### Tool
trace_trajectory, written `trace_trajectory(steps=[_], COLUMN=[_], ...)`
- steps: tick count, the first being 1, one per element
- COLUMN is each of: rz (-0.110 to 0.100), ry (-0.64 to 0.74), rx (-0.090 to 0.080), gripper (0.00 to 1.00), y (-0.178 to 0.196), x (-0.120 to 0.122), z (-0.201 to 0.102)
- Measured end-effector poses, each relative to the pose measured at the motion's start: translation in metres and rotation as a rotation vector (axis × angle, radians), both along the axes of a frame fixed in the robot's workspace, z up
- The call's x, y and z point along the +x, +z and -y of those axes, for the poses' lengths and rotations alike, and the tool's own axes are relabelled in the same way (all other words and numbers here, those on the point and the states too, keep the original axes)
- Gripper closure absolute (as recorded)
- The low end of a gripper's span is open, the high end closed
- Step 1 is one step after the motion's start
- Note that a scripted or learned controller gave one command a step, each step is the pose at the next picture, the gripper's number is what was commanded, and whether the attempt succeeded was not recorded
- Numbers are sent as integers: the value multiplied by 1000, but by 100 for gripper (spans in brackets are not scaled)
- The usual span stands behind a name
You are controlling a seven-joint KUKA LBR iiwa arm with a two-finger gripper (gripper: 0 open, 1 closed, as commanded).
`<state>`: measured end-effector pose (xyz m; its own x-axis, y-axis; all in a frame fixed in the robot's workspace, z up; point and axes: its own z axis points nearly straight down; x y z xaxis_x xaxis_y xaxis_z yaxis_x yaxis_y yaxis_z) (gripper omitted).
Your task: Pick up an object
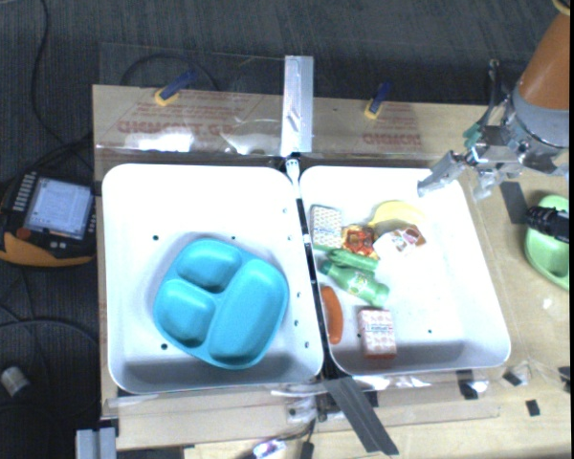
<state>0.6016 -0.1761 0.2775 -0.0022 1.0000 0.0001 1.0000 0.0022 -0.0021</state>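
The right bin (459, 323) holds several small items in its left half: a yellow piece (398, 212), a white packet (403, 241), a red-orange packet (359, 240), a checkered packet (325, 224), a green bottle (350, 269), an orange sausage-shaped piece (333, 315) and a small box (376, 334). My gripper (459, 182) hangs over the bin's far right corner, up and to the right of the yellow piece. Its fingers are spread, and nothing is between them.
A blue divided plate (222, 299) lies in the left bin (134, 208). A green object (553, 242) sits on the bench right of the bins, close to the arm. A handheld device (48, 214) lies on the floor at the left.
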Motion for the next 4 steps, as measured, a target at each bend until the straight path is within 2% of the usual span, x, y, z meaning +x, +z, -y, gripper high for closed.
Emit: trace_trajectory(steps=[1, 2, 3, 4], rz=[0, 7, 3, 10], ry=[108, 212, 402, 403], rx=[-3, -5, -6, -7], gripper=[0, 0, 0, 100], y=[-100, -189, -189, -177], x=[67, 69, 64, 66], z=[-13, -4, 4, 3])
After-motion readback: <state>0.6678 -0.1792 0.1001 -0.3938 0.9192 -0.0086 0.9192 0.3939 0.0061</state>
